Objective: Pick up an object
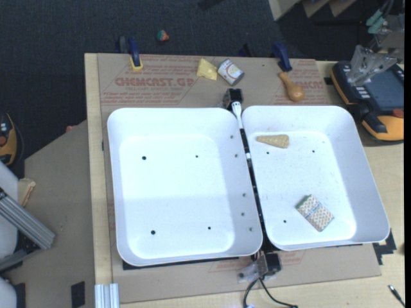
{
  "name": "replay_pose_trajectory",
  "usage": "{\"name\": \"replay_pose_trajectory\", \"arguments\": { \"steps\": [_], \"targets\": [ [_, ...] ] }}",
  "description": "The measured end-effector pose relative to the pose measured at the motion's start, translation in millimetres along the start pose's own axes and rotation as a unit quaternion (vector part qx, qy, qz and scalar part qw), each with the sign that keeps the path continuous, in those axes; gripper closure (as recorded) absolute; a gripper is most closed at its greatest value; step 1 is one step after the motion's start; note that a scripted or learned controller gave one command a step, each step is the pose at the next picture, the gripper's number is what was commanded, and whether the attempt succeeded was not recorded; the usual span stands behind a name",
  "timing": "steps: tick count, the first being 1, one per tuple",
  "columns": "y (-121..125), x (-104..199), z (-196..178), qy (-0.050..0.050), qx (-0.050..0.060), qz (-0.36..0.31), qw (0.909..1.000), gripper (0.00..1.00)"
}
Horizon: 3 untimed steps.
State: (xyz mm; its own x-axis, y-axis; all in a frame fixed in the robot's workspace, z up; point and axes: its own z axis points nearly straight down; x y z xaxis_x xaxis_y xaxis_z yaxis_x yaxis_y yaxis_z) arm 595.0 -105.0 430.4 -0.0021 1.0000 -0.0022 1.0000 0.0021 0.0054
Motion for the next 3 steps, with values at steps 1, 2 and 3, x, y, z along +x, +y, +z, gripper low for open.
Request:
{"name": "replay_pose_trajectory", "arguments": {
  "steps": [1, 2, 3],
  "targets": [
    [-59, 46, 80, 0.003, 0.008, -0.001, 1.0, 1.0],
    [-78, 66, -46, 0.001, -0.006, -0.001, 1.0, 1.0],
    [-119, 94, 92, 0.002, 0.011, 0.001, 0.9999, 1.0]
  ]
}}
